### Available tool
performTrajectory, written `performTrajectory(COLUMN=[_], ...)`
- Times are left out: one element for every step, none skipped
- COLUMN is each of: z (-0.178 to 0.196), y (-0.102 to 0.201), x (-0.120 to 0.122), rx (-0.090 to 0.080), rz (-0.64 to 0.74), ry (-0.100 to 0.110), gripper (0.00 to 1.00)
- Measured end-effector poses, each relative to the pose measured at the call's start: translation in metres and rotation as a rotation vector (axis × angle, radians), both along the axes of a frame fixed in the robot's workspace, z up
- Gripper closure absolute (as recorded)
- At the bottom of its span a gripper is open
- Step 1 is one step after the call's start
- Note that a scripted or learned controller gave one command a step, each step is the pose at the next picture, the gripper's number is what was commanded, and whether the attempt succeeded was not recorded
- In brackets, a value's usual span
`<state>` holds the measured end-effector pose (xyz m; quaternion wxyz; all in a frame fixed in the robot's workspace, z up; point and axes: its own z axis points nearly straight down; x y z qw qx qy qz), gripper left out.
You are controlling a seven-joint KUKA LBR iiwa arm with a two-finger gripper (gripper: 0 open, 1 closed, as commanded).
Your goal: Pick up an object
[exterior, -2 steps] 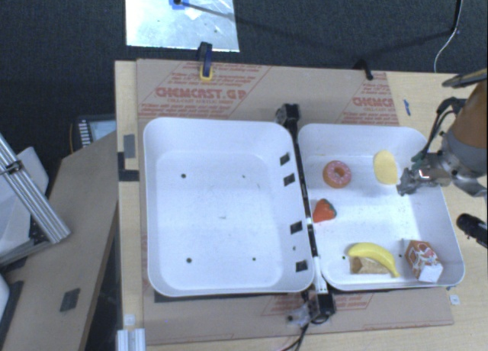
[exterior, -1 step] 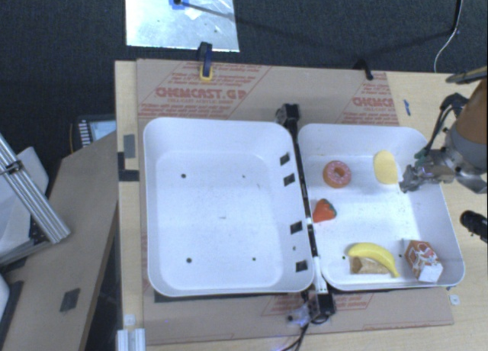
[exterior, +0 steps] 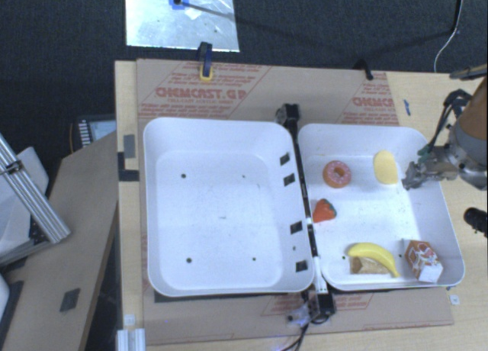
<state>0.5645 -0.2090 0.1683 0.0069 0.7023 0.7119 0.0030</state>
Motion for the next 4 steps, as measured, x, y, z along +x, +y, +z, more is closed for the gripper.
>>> performTrajectory(z=[-0.004,0.007,-0.013,-0.041], y=[0.003,0.002,0.003,0.002], x=[0.009,0.01,0.019,0.039], rx=[0.005,0.003,0.004,0.004], rz=[-0.009,-0.006,-0.008,-0.008], ry=[0.011,0.007,0.012,0.011], gripper=[1.0,1.0,1.0,1.0])
